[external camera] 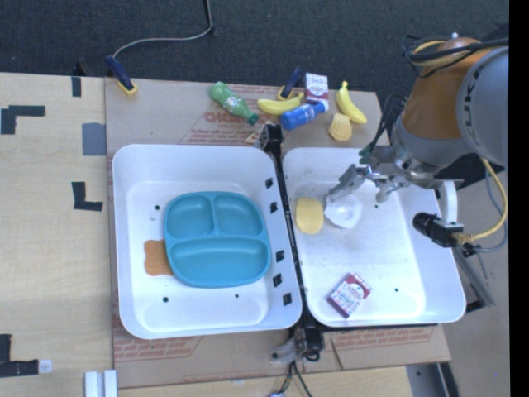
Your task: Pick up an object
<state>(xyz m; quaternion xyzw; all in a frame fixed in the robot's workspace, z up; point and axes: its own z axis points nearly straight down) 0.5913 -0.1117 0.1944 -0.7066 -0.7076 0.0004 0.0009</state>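
Observation:
In the right bin (430, 296) lie a yellow rounded object (310, 216), a pale white lumpy object (344, 212) and a small dark red packet (348, 294). My gripper (364, 186) hangs over the upper middle of this bin, its fingers (344, 187) spread apart with nothing between them. It sits just above and right of the white object. The left bin (132, 222) holds a blue divided plate (218, 238) with an orange flat piece (154, 257) poking out from under its left edge.
Behind the bins lie a green bottle (231, 102), two yellow bananas (279, 104) (351, 105), a blue bottle (300, 116), a small red-and-white box (316, 85) and a yellow piece (340, 126). A black divider (285, 222) separates the bins.

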